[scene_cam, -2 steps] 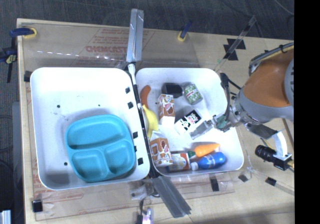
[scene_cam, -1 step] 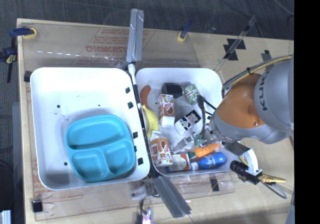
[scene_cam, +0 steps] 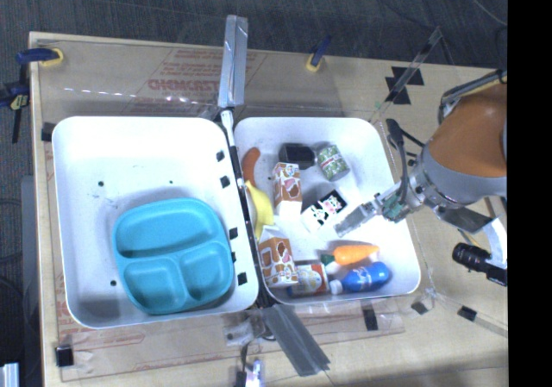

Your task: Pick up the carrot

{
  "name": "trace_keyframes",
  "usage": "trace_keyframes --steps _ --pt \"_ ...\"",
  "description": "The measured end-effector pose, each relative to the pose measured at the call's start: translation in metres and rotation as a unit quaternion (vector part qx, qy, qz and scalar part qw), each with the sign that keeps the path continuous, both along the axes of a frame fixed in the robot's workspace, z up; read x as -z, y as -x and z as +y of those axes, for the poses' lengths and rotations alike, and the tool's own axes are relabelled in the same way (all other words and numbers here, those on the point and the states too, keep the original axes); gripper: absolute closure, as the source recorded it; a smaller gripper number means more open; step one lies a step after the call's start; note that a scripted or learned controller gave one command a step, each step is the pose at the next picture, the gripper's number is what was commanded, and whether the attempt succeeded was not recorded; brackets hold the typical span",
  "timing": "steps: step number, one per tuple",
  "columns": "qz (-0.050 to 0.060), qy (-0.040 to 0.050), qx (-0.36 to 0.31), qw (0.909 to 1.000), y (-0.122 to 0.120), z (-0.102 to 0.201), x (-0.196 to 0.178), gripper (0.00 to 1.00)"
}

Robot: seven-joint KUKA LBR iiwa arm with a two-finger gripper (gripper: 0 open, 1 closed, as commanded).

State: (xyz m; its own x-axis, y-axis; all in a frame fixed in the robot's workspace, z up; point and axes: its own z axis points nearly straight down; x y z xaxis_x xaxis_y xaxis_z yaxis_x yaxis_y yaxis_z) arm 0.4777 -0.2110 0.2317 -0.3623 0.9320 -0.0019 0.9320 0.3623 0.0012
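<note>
The carrot (scene_cam: 354,252) is orange with a green end and lies near the front right of the right bin (scene_cam: 379,140). It rests just above a blue bottle (scene_cam: 364,276). My gripper (scene_cam: 352,219) reaches in from the right and hovers a little behind the carrot, next to a black-and-white cow-patterned carton (scene_cam: 323,209). Nothing is visibly held in it.
The right bin also holds a banana (scene_cam: 259,204), a reddish sausage (scene_cam: 250,165), two brown-and-white cartons (scene_cam: 287,183) (scene_cam: 278,261), a black object (scene_cam: 297,153) and a small can (scene_cam: 332,161). A blue divided tray (scene_cam: 172,252) lies in the left bin (scene_cam: 103,152).
</note>
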Motion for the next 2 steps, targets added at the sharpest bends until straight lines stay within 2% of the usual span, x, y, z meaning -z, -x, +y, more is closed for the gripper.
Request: trace_keyframes --steps 1,2 --pt "-0.001 -0.0004 -0.019 0.9998 -0.001 0.0075 0.1393 0.0" --pt "0.0 -0.0009 -0.031 0.9995 -0.0007 0.0028 0.1334 0.0"
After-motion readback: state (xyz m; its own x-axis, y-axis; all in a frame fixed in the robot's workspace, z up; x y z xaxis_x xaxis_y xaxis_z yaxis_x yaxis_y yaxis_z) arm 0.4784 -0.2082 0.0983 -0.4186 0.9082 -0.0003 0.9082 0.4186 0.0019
